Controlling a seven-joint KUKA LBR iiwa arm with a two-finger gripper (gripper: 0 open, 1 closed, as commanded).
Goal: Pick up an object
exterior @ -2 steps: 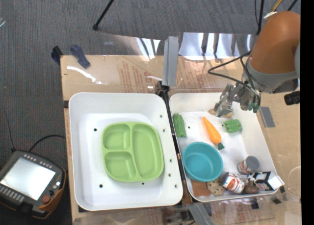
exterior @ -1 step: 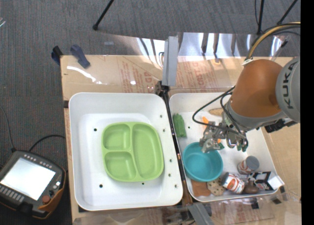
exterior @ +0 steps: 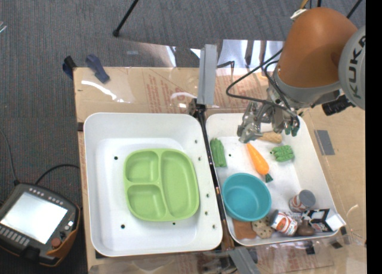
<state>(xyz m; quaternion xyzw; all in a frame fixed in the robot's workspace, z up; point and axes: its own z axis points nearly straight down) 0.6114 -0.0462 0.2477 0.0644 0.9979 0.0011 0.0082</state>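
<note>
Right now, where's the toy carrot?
The carrot lies in the right bin, just below the gripper, between the green block and the blue bowl.

— How do the two bins sit?

— Side by side: the left bin (exterior: 95,147) holds a divided plate (exterior: 161,184) near its middle, and the right bin (exterior: 316,165) holds the rest.

— Such as?

— A bowl (exterior: 246,197) toward the front, a toy carrot (exterior: 258,159) just behind it, a leafy piece (exterior: 218,152) by the left wall. In the front right corner sits a huddle of small things (exterior: 298,219) — possibly cans, hard to tell.

— And the gripper?

— The gripper (exterior: 262,125) hangs over the back of the right bin, behind the carrot.
</note>
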